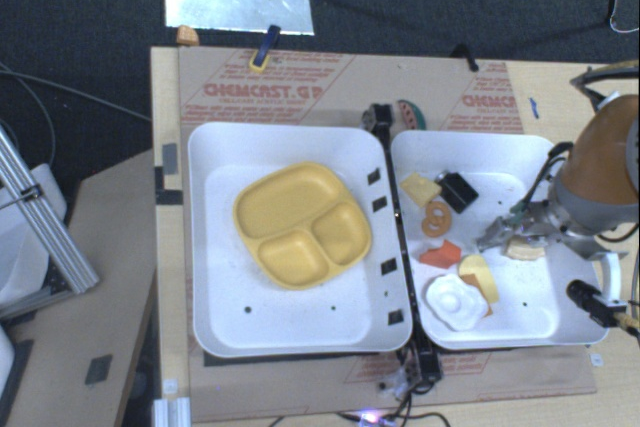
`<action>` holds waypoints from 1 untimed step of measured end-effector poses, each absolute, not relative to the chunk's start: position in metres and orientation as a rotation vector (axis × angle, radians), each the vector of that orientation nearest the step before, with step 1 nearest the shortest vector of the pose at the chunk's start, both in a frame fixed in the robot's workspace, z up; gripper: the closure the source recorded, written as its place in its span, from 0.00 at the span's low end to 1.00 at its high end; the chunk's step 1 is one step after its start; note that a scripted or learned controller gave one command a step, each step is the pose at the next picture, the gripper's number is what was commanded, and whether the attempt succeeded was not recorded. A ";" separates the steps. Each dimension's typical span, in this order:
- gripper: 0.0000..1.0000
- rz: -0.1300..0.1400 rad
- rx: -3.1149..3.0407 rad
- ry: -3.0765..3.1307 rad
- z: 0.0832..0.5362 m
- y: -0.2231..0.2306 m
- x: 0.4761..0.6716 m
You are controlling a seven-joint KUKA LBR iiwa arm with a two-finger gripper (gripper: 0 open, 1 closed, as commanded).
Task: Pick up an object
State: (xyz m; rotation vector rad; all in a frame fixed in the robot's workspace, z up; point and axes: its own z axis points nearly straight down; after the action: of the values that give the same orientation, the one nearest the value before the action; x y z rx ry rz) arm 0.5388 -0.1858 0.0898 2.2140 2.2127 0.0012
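Bench [330, 85], a brown board printed with red lettering, is filling the middle of the frame. Two shallow white bins are sitting on it side by side, touching along their inner walls: the left bin [215, 245] at centre left, the right bin [530, 325] at centre right. A small yellow and blue tool [265, 49] is lying at the upper left edge of the board, near a small tan block [186, 36] just beside the corner.
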 end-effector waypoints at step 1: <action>1.00 0.010 2.206 2.206 0.111 -0.187 0.544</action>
State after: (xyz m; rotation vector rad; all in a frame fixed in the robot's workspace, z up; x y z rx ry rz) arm 0.5437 -0.1872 0.1108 2.2055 2.2057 0.0097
